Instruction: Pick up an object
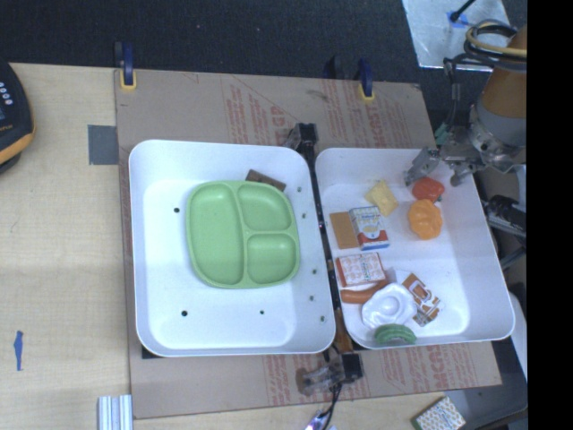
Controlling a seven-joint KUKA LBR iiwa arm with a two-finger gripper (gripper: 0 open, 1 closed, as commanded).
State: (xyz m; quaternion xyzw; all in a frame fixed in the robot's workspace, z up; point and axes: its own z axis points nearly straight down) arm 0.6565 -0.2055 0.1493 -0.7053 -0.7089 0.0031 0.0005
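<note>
Green lid (395, 335) at the right bin's (483, 267) near edge lies untouched; your gripper (440, 165) hovers, fingers spread, straddling the red piece (428, 188). You're at the approach step: descend and close next.

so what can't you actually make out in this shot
- Gripper: in the camera view, too small and blurred to tell how its fingers stand or whether it touches the red item below it.
- Brown object: mostly hidden behind the green plate in the left bin.
- Packets' print: too small to read.
- Arm: cut off by the right edge.
</note>
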